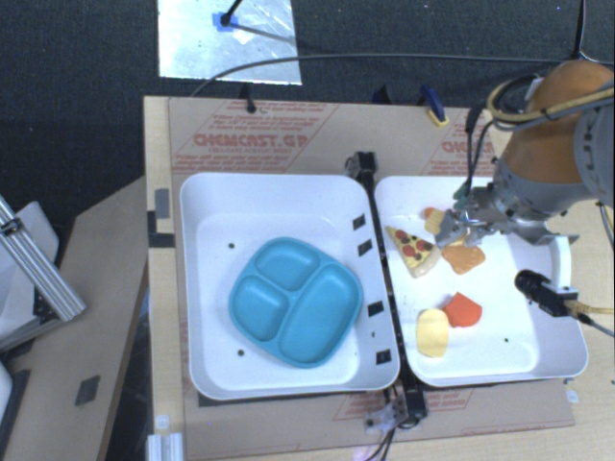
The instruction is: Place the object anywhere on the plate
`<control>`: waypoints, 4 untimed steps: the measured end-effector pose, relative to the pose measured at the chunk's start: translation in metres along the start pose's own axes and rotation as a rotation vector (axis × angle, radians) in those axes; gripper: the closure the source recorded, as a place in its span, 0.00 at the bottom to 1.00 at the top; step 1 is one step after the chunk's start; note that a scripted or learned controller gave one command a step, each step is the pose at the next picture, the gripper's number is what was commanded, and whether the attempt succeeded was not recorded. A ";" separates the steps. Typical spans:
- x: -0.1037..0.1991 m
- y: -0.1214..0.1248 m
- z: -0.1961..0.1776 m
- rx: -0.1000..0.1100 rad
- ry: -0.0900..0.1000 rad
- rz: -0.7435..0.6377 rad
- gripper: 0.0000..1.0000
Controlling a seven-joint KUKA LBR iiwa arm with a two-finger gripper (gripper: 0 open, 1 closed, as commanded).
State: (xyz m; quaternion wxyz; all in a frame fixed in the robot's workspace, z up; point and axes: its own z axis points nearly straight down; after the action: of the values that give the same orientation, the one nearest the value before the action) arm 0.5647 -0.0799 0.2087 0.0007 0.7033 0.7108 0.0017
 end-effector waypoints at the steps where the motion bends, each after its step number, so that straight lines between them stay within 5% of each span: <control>1: 0.050 0.002 -0.013 0.000 -0.001 0.001 1.00; 4: 0.203 0.012 -0.008 0.001 0.000 0.001 1.00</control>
State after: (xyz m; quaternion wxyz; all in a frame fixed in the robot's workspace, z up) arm 0.5749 0.1231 0.2166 0.0003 0.7038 0.7104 0.0011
